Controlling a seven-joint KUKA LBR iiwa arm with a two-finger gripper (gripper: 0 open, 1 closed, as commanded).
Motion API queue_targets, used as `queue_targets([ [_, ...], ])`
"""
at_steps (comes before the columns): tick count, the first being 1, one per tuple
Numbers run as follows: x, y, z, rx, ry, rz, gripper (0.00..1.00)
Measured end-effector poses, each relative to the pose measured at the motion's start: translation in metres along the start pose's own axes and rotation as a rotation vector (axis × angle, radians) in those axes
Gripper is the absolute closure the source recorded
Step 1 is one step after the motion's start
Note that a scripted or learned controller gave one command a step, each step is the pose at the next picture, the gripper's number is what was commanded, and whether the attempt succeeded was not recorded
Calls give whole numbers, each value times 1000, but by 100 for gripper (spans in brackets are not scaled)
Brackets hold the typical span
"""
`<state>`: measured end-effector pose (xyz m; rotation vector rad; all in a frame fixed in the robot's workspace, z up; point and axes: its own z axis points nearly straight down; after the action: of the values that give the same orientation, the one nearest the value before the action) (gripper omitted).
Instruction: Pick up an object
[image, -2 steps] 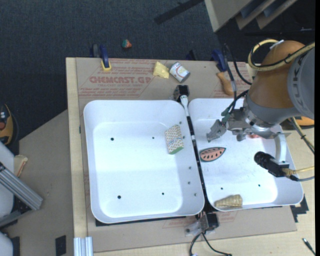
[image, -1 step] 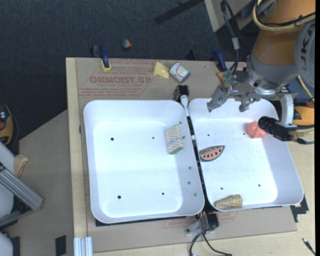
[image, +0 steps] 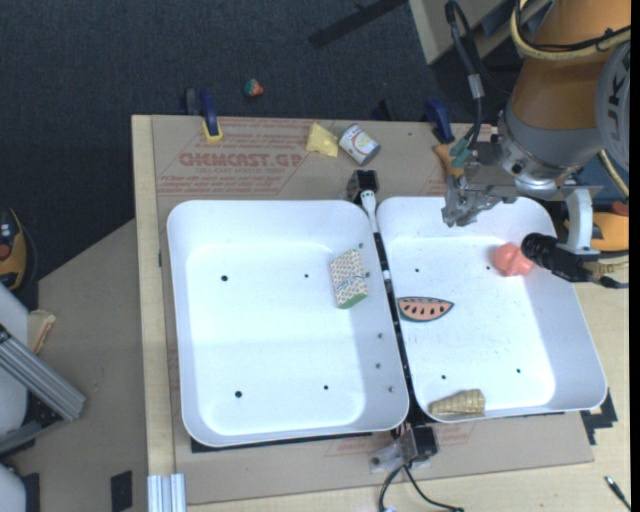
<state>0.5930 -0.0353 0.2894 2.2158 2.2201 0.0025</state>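
Over the right bin's (image: 560, 330) far rim hang the jaws (image: 462, 212); I cannot tell their spread. Nearest, a pink toy (image: 511, 259) lies inside: likely light, smooth, rounded, best pinched across its middle.

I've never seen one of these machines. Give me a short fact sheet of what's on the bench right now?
left bin: holds a patterned block near its right wall
right bin: holds a watermelon slice, a pink object and a tan cone-like piece at the front edge
gripper: above the right bin's back edge, with nothing seen in it
behind the bins: a yellow piece and a small white box on the board
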Motion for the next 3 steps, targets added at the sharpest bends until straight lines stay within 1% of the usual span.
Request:
queue_targets([
  [1,-46,-20,-229,-18,-2,4,100],
  [2,-137,-86,-182,10,1,14,100],
  [3,-185,-112,-129,11,3,9,100],
])
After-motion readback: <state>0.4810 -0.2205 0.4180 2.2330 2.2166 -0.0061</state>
